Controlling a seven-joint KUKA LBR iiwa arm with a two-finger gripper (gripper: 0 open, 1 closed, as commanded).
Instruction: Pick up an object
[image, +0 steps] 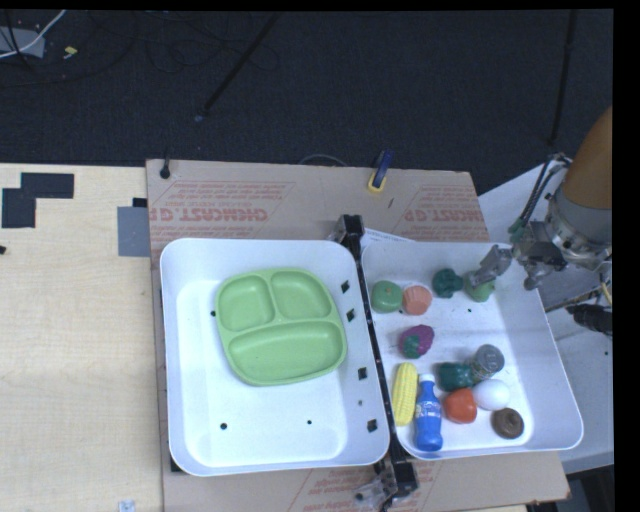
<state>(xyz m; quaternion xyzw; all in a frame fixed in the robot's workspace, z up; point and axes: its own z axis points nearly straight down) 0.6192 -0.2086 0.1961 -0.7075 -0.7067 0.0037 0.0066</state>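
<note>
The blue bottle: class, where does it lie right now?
The blue bottle lies in the right bin, at its front edge, between the corn and an orange ball.

One fixed camera looks down at a slant on both white bins (200, 300), arm (590, 190) entering right.

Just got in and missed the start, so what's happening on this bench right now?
A grey robot arm reaches in from the right, and its gripper sits low over the far end of the right bin, next to a small green object and a dark green one. Nothing is visibly held yet. That bin also holds a toy corn cob, a blue bottle, a white egg and other small pieces. The left bin holds a green divided plate.
</note>
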